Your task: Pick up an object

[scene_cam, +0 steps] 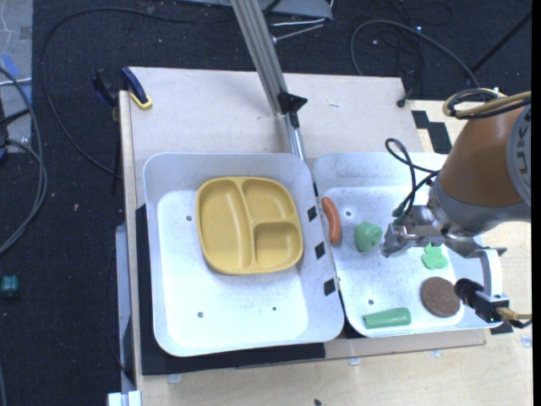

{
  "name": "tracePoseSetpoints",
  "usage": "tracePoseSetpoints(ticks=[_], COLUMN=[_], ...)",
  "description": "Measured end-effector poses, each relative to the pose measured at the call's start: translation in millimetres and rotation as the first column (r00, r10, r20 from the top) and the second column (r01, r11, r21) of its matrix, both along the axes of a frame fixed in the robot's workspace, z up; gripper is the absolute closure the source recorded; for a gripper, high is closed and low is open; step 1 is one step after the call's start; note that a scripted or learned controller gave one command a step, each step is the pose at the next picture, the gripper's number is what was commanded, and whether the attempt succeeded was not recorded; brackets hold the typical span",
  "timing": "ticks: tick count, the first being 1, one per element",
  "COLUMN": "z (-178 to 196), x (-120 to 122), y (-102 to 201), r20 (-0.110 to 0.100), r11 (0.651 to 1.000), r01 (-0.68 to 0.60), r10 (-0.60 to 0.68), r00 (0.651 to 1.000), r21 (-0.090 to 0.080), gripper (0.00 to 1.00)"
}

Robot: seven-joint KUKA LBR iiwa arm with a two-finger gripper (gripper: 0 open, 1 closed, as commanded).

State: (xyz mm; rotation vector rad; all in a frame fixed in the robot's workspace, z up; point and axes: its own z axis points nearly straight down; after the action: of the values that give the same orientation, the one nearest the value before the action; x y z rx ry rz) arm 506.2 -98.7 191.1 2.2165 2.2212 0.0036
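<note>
A yellow divided plate [250,225] lies in the left bin [169,311]. In the right bin [355,176], an orange sausage [332,220] runs lengthwise up-down beside a green lump [367,236]. The gripper [394,242] hovers close; its grip cannot be told. Pale bench [211,108], dark cabled floor [68,57].

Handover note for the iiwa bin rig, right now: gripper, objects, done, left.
Gripper: low in the right bin, finger state unreadable, nothing visibly held.
Right bin: orange sausage by the left wall, green round piece beside the gripper, light green piece under the wrist, brown disc, green cylinder at the front.
Left bin: yellow divided plate.
Done: nothing lifted.
Left: grasp and lift one object.
</note>
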Motion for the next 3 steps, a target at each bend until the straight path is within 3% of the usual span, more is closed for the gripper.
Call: tracePoseSetpoints(ticks=[1,3], z=[42.8,45.9], x=[-1.1,6.9], y=[1.7,117.9], r20=[0.001,-0.003], r11=[1.000,1.000], r01=[-0.001,-0.006], r10=[0.001,0.006], r00=[1.000,1.000], r21=[0.000,0.002], gripper=[1.00,1.00])
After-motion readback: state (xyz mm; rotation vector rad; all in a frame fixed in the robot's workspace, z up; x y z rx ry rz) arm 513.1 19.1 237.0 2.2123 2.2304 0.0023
